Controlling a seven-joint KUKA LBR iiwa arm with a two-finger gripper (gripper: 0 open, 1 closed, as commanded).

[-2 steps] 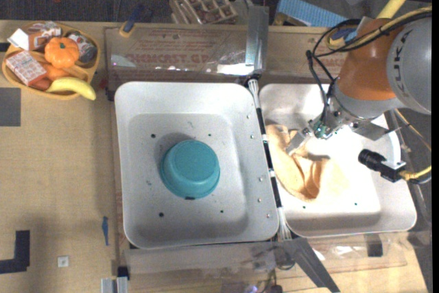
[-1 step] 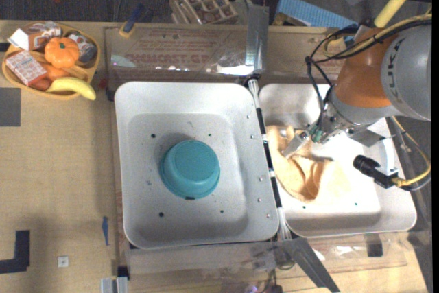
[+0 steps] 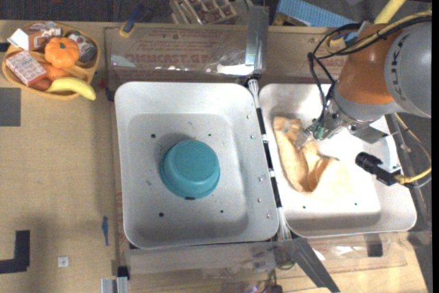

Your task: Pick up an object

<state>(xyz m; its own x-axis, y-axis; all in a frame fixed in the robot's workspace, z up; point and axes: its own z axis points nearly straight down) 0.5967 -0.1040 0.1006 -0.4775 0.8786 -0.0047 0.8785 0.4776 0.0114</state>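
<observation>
A teal bowl [image 3: 191, 169] lies upside down in the middle of the left bin [image 3: 137, 106]. In the right bin [image 3: 391, 216] a tan, floppy cloth-like thing [image 3: 299, 161] lies along the left side. My gripper [image 3: 313, 134] reaches in from the right and sits low over the cloth's upper part, touching or nearly touching it. The wrist hides how the tips meet the cloth.
A wicker tray [image 3: 14, 68] with a small pumpkin [image 3: 62, 51], a banana [image 3: 72, 86] and packets sits at the bench's far left. A clear plastic panel [image 3: 182, 51] stands behind the bins. Boxes and clutter lie beyond the bench.
</observation>
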